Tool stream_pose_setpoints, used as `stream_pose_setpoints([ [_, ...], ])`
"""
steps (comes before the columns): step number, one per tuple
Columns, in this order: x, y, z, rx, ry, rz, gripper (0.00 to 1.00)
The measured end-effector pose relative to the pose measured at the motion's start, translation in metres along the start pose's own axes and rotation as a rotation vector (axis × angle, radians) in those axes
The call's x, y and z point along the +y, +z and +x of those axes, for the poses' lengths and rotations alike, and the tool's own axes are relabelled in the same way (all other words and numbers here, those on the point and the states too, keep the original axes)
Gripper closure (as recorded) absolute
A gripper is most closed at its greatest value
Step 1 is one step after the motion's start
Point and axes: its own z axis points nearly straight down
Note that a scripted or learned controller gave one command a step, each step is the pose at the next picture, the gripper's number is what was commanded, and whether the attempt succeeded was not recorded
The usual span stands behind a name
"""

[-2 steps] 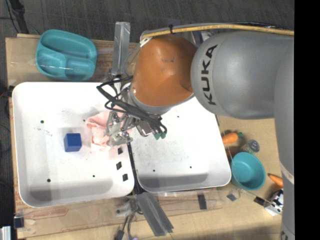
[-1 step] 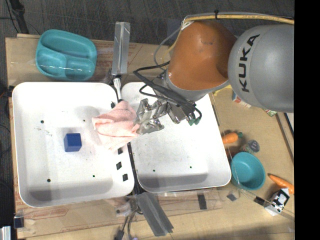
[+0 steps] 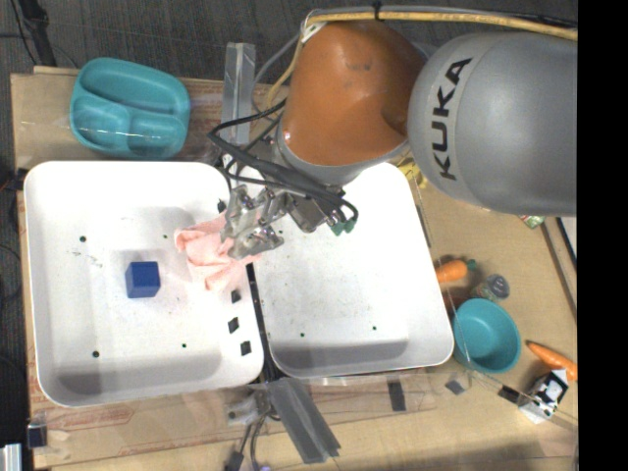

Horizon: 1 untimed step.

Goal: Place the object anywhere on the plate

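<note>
We note a wooden worktop [image 3: 491,224] carrying two white bins on a dark floor. The gripper [image 3: 253,226] sits low over the left bin's [image 3: 59,263] right edge, touching a pink cloth [image 3: 208,253]; we cannot tell how far the fingers stand apart. A blue cube [image 3: 143,279] lies in that bin. A teal plate [image 3: 130,106] rests behind it, a teal bowl [image 3: 488,336] beside the right bin [image 3: 343,312].
</note>
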Motion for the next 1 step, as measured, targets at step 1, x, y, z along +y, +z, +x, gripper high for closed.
stream_pose_setpoints([
  [1, 0.0227, 0.0694, -0.0264, 0.004, 0.099, -0.001, 1.00],
])
